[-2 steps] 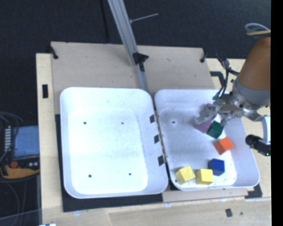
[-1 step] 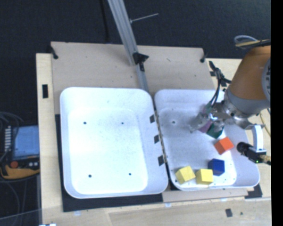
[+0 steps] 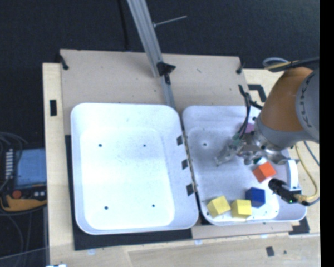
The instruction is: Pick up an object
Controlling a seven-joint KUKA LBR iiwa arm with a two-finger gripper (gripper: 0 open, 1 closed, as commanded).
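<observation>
Where the table (image 3: 54,166) carries two shallow white bins side by side, the left bin (image 3: 128,166) lies toward the table's left edge and shows bare white floor with a few dark dots. The right bin (image 3: 211,132) touches it along the middle, and all the loose things sit in this bin. Near its front edge rest two yellow blocks (image 3: 218,206) (image 3: 241,208), just beside each other, with a blue block (image 3: 256,197) just to their right, close to the front right corner. Above the blue block, toward the right edge, sits an orange block (image 3: 263,172). The hand (image 3: 234,149) is low over the middle of the right bin, apart from the blocks; whether it is open or closed cannot be told, and nothing shows in its grasp. The arm (image 3: 286,107) enters across the bin's right edge.
</observation>
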